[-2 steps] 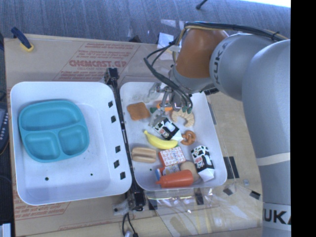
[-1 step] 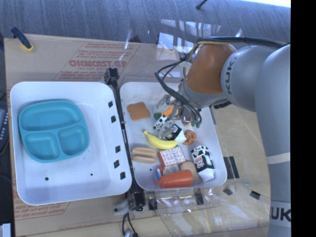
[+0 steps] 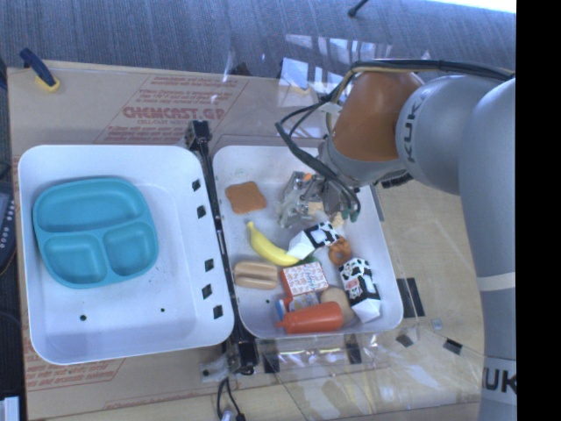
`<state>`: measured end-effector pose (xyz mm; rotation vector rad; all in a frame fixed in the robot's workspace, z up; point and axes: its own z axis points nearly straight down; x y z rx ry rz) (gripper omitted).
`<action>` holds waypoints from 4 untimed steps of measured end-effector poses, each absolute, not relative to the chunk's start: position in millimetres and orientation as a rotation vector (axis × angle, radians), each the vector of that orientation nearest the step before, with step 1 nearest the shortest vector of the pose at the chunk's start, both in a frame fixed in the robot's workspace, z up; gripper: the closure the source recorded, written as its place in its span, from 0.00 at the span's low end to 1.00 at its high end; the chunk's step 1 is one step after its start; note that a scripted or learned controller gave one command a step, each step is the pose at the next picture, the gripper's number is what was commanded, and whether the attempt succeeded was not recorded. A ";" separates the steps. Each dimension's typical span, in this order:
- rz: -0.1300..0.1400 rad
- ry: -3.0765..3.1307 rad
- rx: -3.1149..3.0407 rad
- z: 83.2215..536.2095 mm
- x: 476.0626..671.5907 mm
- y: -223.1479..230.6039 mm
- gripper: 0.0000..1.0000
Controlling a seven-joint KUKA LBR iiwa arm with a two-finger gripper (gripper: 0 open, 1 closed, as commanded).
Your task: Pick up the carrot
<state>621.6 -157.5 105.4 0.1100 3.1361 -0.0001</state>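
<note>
The carrot [image 3: 312, 318] is an orange-red, stubby piece lying flat along the near wall of the right bin [image 3: 230, 235], below a small printed carton [image 3: 303, 281]. My gripper [image 3: 302, 203] hangs over the far middle of that same bin, well beyond the carrot and above the banana [image 3: 268, 248]. The grey arm with its orange band [image 3: 377, 117] comes in from the right and hides the bin's far right corner.
The right bin also holds a brown toast slice [image 3: 245, 197], a hot dog [image 3: 255, 275], two black-and-white cartons [image 3: 358, 283] and a small brown piece [image 3: 339, 252], all crowded near the carrot. In the left bin [image 3: 53, 323] lies a blue divided plate [image 3: 95, 229].
</note>
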 end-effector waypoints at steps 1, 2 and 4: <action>-0.001 3.102 0.419 204.6 646.8 -138.8 1.00; 0.000 3.127 0.246 102.4 607.0 -100.9 1.00; -0.003 3.131 -0.256 191.9 499.4 -59.4 1.00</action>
